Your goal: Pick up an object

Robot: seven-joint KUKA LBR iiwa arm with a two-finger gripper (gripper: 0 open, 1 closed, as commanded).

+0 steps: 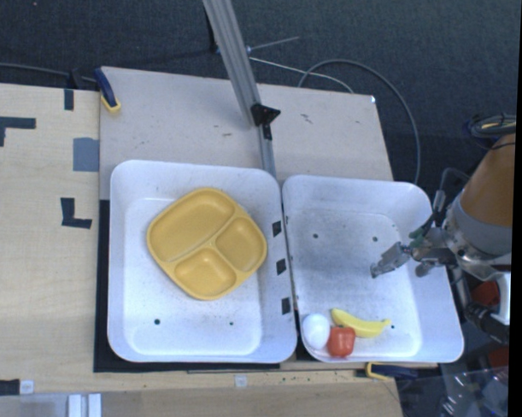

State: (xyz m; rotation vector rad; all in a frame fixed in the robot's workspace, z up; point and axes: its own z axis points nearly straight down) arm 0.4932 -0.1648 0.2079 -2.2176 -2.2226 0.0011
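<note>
Reaching in from the right, the arm brings its gripper over the right bin, above bare floor near the bin's right wall; whether it is apart or together cannot be told, and nothing shows in its grasp. A banana, a red object and a white egg cluster at that bin's near edge. A yellow divided plate lies in the left bin.
</note>
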